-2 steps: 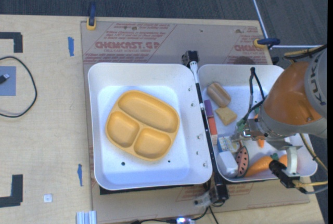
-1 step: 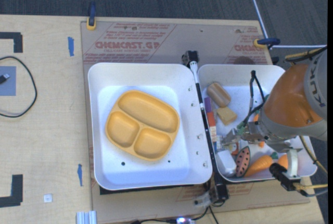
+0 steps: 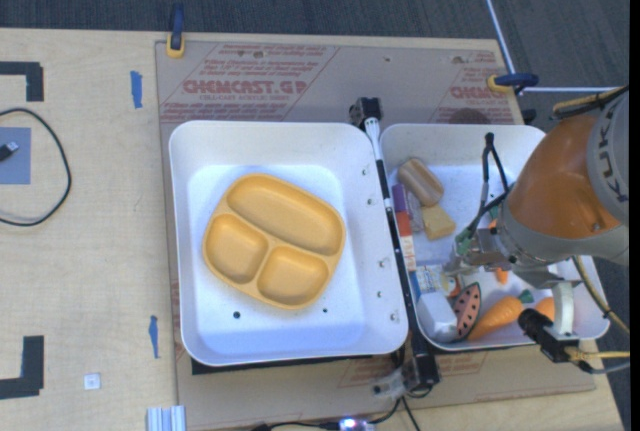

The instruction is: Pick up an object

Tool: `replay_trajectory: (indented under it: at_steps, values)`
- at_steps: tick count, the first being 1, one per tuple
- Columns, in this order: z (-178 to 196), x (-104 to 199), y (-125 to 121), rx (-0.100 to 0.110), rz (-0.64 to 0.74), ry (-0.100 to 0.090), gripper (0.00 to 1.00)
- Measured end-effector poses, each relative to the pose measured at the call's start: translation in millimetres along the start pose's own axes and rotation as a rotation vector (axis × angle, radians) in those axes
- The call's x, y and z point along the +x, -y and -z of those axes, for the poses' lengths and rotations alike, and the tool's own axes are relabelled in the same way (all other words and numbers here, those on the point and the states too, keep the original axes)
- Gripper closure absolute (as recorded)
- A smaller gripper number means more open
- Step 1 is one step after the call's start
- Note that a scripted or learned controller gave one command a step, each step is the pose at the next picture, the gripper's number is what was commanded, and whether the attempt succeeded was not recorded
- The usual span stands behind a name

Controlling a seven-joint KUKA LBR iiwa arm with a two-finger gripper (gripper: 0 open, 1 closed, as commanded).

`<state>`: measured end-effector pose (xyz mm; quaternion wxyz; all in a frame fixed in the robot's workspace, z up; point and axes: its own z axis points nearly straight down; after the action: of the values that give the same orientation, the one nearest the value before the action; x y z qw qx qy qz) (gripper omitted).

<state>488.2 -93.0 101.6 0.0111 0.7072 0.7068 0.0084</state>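
Observation:
The right bin (image 3: 452,143) holds several toy foods. A brown bread roll (image 3: 420,181) lies near its back left, with a tan block (image 3: 437,221) just in front of it. A watermelon slice (image 3: 465,309) and an orange carrot (image 3: 496,317) rest by the front wall. My gripper (image 3: 474,257) hangs low over the middle of this bin, just behind the watermelon slice and right of the tan block. The orange wrist band and grey arm cover the bin's right half. Nothing can be seen held.
The left bin (image 3: 195,154) carries a yellow three-part plate (image 3: 274,239). Coloured flat items (image 3: 404,214) line the right bin's left wall. A black clamp (image 3: 366,109) sits between the bins at the back. A cable (image 3: 40,189) loops on the bench at the far left.

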Motion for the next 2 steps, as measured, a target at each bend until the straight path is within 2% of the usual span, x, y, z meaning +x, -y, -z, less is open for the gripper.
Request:
replay_trajectory:
  at_steps: [1,2]
  values:
    - [0,0,0,-0.001,0.000,0.000,0.00]
    - [11,1,-2,-0.005,0.001,-0.002,1.00]
